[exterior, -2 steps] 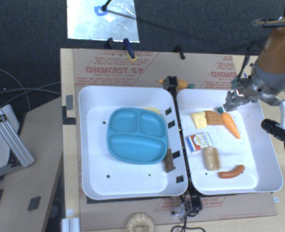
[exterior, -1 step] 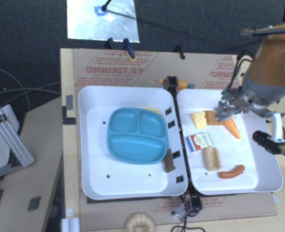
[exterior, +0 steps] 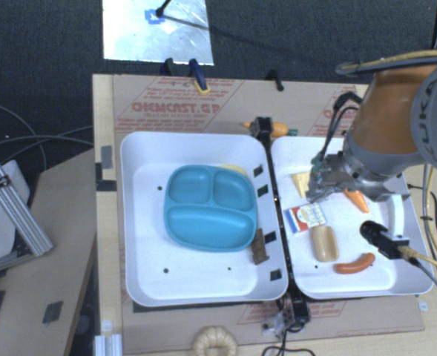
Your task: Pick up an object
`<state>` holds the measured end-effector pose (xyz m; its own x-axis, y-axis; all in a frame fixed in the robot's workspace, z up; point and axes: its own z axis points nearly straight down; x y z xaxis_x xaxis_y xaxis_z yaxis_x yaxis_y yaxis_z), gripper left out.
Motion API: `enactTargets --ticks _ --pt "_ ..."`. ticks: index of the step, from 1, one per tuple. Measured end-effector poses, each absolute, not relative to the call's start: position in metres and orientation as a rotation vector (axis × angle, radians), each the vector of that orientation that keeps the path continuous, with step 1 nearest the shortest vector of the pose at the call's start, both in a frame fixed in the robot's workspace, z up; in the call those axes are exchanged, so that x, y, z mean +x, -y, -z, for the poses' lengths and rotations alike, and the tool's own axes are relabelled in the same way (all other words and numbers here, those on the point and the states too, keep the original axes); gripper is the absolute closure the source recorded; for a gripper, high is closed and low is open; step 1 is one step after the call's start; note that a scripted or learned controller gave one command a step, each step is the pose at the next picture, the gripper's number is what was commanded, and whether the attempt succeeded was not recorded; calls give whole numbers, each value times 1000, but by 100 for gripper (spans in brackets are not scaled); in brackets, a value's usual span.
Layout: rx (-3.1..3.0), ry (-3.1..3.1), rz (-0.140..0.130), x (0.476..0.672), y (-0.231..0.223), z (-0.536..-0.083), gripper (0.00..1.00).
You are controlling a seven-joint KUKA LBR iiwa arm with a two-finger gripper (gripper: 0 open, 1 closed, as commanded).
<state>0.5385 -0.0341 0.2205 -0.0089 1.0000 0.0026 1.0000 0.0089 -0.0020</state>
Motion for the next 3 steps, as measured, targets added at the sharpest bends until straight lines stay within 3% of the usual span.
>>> enactTargets --ticks 2,3 --pt "-2210 2228 -1 490 -49 -214 100" --pt "-2222 2224 4 490 -40 -234 100"
